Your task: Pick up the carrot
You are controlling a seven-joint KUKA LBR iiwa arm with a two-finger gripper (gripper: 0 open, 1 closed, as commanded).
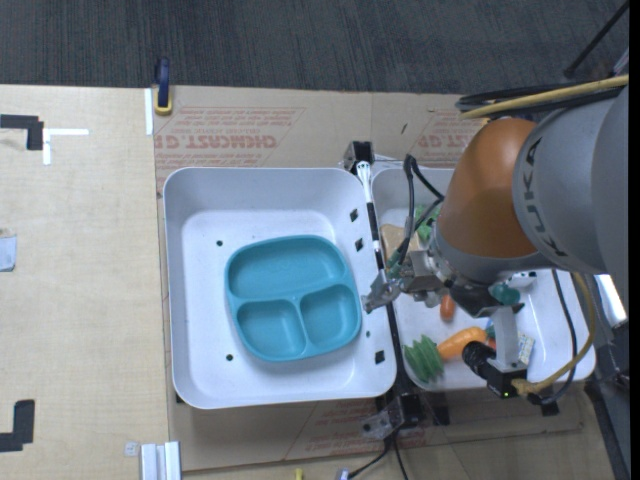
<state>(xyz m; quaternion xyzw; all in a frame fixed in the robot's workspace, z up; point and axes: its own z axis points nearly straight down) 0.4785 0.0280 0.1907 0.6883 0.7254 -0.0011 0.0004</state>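
From my seat I see the carrot (462, 342) as a short, bright orange piece, rounded and slightly curved, lying in the right bin (556, 298) toward the lower right of the frame. Its right end is covered by the arm's hardware, so I can read only part of its length. Just to its left lies a leafy green item (425, 358), close beside it, near the bin's lower wall. A smaller orange-red bit (447, 308) shows a little above the carrot, under the wrist; I cannot tell what it is.

The gripper (381, 295) sits left of and above the carrot, near the wall where the two bins meet, close to the right rim of the left bin (190, 298). The carrot is apart from it, not between its tips. Whether the gripper is wide or narrow I cannot tell from this angle.

The arm (560, 188) enters from the right edge of the frame and hangs over the right bin, its grey body and orange band (490, 198) covering much of that bin's upper half. Black cables loop off the wrist toward the lower right.

In the left bin, a teal divided plate (292, 297) rests in the middle, with three compartments.
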